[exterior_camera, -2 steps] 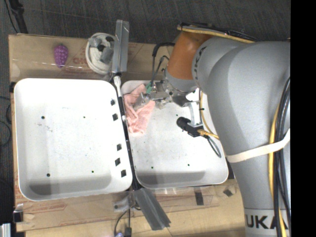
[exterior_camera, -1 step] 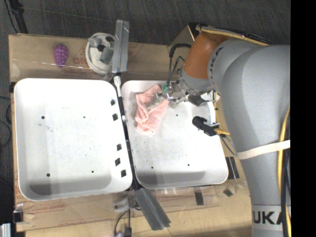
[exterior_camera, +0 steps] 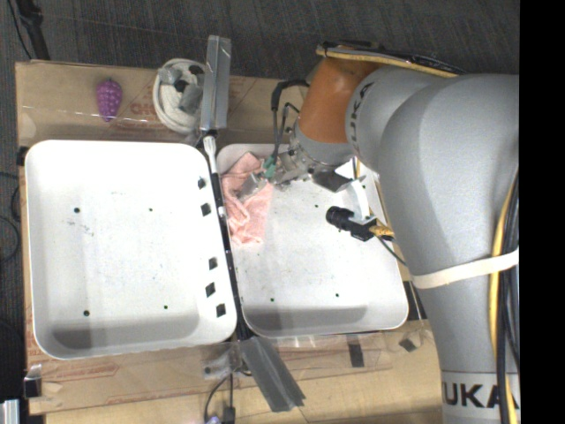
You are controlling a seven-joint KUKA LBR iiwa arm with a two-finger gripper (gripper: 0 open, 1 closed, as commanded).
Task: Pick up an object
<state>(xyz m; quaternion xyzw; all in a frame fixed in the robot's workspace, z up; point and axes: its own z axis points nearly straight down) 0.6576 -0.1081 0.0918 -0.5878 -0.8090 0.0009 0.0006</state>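
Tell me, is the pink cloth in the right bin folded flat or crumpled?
Crumpled. The pink cloth lies bunched with uneven folds in the right bin's far left corner, beside the gripper.

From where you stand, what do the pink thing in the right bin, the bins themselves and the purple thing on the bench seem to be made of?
The pink thing looks like soft cloth: matte, crumpled, folded against the bin wall. The right bin and left bin seem moulded plastic: smooth white, rounded corners, a faint sheen. The purple thing is bumpy like a grape bunch, perhaps rubber or plastic; too small to tell.
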